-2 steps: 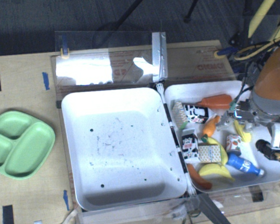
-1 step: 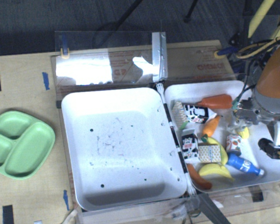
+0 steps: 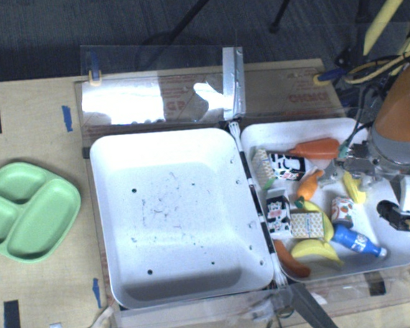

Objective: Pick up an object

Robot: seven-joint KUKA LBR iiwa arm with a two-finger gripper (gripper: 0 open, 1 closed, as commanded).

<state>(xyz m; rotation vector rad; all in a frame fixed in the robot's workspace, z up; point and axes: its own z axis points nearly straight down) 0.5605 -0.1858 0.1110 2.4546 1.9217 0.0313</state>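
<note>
The right bin (image 3: 401, 255) holds several small objects. Among them are an orange carrot (image 3: 319, 149), a cow-patterned box (image 3: 288, 167), a second such box (image 3: 277, 215), a banana (image 3: 316, 251), a blue bottle (image 3: 358, 243), a small can (image 3: 341, 211) and a yellow piece (image 3: 353, 188). The arm, with its orange band (image 3: 407, 110), reaches in from the right over the bin's far right side. My gripper (image 3: 355, 167) hangs just above the yellow piece and right of the carrot's tip. Nothing can be seen held in it.
The left bin (image 3: 102, 205) lies beside the right one, and a thin divider separates them. A green divided plate (image 3: 26, 211) rests on the bench at far left. A clear panel (image 3: 155, 99) stands behind the bins. Cables (image 3: 369, 72) hang near the arm.
</note>
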